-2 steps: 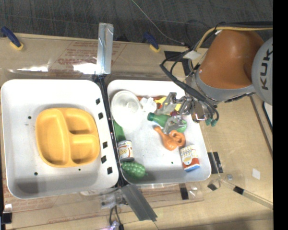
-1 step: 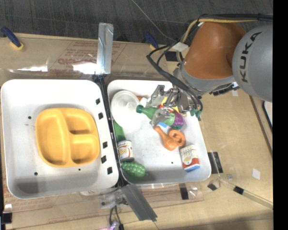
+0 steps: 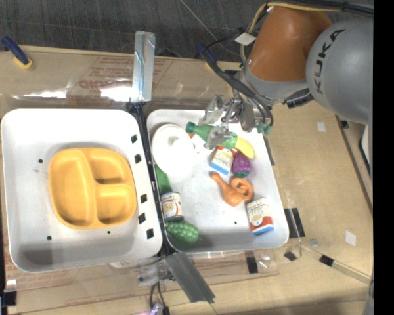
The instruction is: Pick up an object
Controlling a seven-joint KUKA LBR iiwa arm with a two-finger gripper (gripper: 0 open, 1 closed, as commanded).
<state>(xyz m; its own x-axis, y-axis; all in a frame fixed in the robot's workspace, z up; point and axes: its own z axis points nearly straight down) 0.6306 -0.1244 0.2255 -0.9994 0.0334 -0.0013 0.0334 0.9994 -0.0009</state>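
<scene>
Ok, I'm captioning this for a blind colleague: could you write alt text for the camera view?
A grey KUKA arm reaches from the right, its gripper low over the right white bin, among small toy foods beside a green bottle. The left white bin holds a yellow divided tray.

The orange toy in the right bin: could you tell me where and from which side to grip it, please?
Probably from straight above, across the narrow neck of the orange toy. It lies flat on the right bin floor, with a thin end towards the bin's middle and a rounder end by the purple toy. Bare floor flanks the neck, so the fingers have room there.
</scene>
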